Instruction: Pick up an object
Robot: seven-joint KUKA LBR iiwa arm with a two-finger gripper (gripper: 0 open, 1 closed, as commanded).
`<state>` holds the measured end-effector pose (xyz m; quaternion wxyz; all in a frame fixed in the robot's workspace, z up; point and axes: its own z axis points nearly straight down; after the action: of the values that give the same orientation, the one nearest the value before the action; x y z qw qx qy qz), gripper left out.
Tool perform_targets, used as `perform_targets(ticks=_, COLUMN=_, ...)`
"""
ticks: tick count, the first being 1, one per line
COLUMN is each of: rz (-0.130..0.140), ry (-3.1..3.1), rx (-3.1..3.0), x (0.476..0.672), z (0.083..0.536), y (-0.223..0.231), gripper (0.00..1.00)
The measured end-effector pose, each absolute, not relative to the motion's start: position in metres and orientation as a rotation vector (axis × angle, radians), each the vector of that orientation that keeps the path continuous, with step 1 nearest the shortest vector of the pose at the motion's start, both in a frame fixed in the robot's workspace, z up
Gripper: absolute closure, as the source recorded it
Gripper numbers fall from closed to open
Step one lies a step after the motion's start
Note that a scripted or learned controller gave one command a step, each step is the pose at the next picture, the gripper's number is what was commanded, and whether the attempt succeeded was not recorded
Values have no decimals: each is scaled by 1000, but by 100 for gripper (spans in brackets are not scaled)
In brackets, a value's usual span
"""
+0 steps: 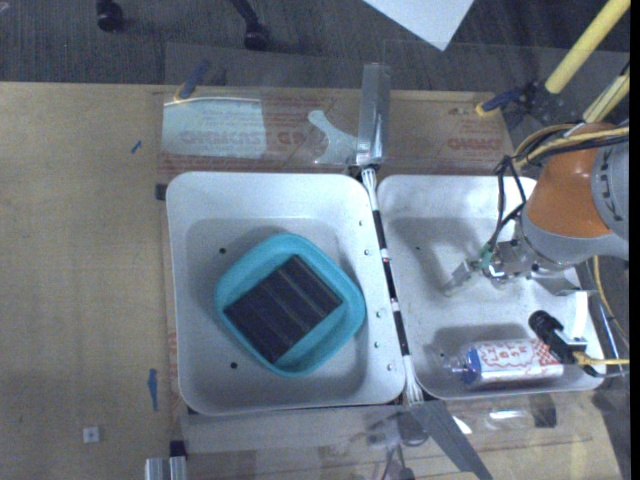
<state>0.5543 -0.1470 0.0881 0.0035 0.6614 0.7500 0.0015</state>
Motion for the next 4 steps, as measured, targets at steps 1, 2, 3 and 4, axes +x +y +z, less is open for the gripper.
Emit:
perform_targets(ticks=1, rz=5, ry=2422, rx=1985, x=570, z=88, y=-138, gripper=0)
perform_targets(ticks=2, rz=-1, ry=2472, rx=1940, x=482, z=92, y=-123, gripper=0)
perform_targets(ticks=3, rz=7, ry=2062, rx=2361, x=504, z=88, y=-160, gripper=0)
perform_targets(ticks=4, rz=6, ry=2261, rx=2167, x=547, z=88, y=-130, gripper=0)
